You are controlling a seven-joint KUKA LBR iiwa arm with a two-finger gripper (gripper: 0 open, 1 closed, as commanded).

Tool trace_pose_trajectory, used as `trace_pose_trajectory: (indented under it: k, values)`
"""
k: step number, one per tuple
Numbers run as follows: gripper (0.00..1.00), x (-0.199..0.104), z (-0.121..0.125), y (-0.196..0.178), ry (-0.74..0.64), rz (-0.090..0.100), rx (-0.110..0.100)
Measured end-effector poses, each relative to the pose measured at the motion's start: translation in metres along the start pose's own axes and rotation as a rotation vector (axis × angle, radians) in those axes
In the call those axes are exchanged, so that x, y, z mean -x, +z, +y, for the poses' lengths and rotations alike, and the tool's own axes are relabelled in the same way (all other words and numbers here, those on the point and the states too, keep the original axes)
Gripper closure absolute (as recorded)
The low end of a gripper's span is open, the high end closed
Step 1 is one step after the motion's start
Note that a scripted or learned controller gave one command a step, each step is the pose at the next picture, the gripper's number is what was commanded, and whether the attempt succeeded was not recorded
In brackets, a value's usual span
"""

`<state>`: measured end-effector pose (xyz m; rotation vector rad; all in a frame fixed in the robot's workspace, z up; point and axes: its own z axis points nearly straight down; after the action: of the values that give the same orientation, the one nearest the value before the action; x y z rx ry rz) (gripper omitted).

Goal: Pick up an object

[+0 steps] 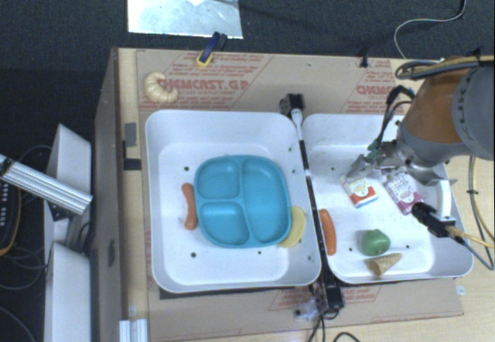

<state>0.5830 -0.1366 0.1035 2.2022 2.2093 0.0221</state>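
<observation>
The right bin [334, 136] holds a small red-and-white carton [362, 193], a pink packet [403, 191], a green round object [375, 241], a tan cone [384, 263] and an orange sausage-shaped piece [329, 230]. My gripper [369, 165] hangs over the middle of that bin, just above the carton's upper edge and left of the pink packet. The wrist hides its tip, and nothing shows as held.
The left bin [166, 178] carries a blue divided plate [238, 201], with a reddish sausage [188, 206] to its left and a yellow banana piece [296, 226] at its right rim. A black divider [305, 170] runs between the bins. Cables [445, 226] trail at the right bin's right side.
</observation>
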Motion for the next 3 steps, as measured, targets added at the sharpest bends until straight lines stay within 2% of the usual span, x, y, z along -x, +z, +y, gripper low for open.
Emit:
trace_pose_trajectory:
  k: [1, 2, 3]
  values:
    - [0.0, -0.013, -0.028, 0.019, 0.002, 0.006, -0.025]
    - [0.0, -0.009, -0.019, 0.018, 0.002, 0.005, -0.024]
    - [1.0, -0.009, -0.018, 0.008, 0.001, 0.006, -0.022]
